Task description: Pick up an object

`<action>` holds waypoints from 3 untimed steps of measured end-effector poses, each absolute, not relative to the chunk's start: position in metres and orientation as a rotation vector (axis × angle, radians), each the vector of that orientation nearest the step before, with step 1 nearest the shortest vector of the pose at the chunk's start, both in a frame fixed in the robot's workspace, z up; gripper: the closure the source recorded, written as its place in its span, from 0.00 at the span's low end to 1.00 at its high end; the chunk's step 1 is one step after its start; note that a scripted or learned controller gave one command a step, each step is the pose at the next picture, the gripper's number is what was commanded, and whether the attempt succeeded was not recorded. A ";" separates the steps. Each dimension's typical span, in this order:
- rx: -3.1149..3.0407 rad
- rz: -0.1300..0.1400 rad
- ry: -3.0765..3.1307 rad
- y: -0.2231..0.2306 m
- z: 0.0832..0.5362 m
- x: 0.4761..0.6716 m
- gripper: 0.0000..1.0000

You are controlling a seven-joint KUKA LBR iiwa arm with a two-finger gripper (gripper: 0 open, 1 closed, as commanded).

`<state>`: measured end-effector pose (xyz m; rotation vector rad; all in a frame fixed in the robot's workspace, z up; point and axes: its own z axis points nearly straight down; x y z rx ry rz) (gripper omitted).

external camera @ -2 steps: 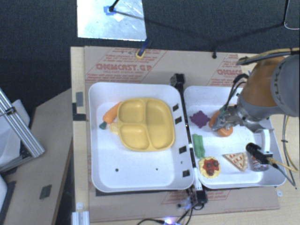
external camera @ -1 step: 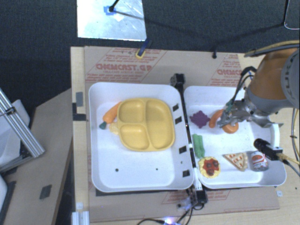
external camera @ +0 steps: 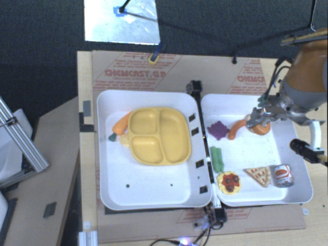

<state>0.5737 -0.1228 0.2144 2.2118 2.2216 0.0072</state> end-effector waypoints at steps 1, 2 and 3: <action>2.216 0.003 2.225 -0.123 0.225 0.575 1.00; 2.212 0.002 2.233 -0.063 0.218 0.566 1.00; 2.213 0.002 2.232 -0.009 0.214 0.554 1.00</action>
